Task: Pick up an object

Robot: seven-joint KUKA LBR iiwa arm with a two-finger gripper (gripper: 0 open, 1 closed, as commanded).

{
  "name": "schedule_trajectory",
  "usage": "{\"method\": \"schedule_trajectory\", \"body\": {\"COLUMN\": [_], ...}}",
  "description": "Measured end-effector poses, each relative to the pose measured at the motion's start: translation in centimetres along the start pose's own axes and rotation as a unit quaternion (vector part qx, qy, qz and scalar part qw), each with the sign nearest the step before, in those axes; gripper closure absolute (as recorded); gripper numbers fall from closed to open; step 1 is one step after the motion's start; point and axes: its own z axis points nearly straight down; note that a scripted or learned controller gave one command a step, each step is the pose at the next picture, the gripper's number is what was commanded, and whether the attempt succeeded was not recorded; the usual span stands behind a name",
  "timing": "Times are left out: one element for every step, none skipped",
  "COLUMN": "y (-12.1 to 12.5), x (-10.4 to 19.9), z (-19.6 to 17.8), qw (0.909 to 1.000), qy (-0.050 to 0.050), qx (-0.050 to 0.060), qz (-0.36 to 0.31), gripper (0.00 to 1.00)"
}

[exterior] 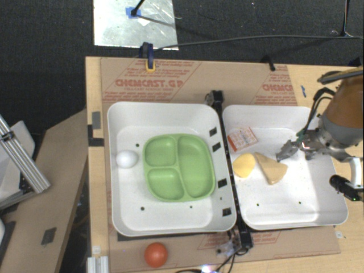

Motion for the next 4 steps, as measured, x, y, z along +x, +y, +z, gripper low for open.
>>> {"method": "schedule_trajectory", "body": {"y": [0.3,0.7,1.5,2.0], "x": [0.0,0.0,-0.1,-0.1], "z": [4.1,2.6,-2.0,-8.5], "qw": [1.0000,0.9999,1.0000,1.0000], "qy": [0.000,-0.001,-0.002,-0.002], "qx": [-0.005,-0.010,-0.005,-0.006], "qz": [0.000,-0.001,-0.001,-0.002], "gripper": [0.00,1.00,1.00,1.00]}}
